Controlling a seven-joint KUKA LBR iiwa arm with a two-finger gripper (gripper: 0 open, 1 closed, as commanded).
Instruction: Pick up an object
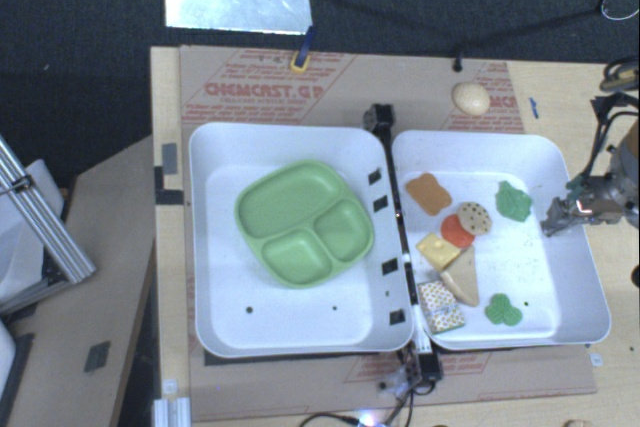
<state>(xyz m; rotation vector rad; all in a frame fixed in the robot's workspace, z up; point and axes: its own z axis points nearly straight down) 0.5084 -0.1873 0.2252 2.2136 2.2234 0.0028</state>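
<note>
Right-hand bin (575, 245), seen from above: the candidates for the pick are small toy foods lying loose on its floor. Nearest my gripper (556, 218) is a green leafy piece (513, 201), flat and frilled, near the bin's right wall. I judge it light, stiff plastic, slippery at the edges; I would close across its narrow width, from directly above.

Toward the bin's centre lie a brown speckled cookie (474, 216) overlapping a red slice (456, 231), with a yellow cheese block (438, 249) and a pale wedge (461, 283) touching below them. These crowd one another, so a clean grip there looks harder. An orange piece (429, 193) sits apart, above; a checkered cracker (440, 306) lies against the centre divider; a second green leaf (504, 311) rests alone near the front wall and is also a fair target.

My gripper hangs at the bin's right rim, just beside the first leaf, holding nothing that I can see; whether it is wide or narrow I cannot tell.

The left bin (215, 315) carries a green divided plate (303, 223). A cream egg (471, 98) lies on the bench behind.
</note>
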